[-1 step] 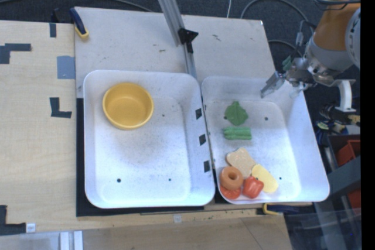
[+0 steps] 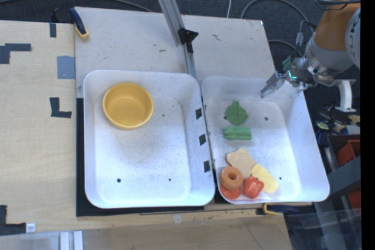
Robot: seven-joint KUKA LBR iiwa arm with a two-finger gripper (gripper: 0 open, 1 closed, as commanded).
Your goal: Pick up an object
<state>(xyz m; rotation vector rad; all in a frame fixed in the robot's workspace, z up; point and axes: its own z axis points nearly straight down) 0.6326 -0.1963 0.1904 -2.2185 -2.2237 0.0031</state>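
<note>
The right bin (image 2: 296,143) holds several toy foods: a green leaf (image 2: 236,113), a green bean pod (image 2: 237,134), a tan bread slice (image 2: 240,160), a brown doughnut (image 2: 231,177), a red pepper (image 2: 252,187) and a yellow piece (image 2: 265,177). My gripper (image 2: 272,85) hangs over the bin's far right corner, up and to the right of the leaf, clear of every object. Nothing sits between its fingers.
A yellow bowl (image 2: 128,105) stands at the far left of the left bin (image 2: 140,178). A slanted metal pole (image 2: 169,3) rises behind the bins. Cables trail across the dark floor at the back. Blue and yellow clamp (image 2: 79,23) at the bench's far left.
</note>
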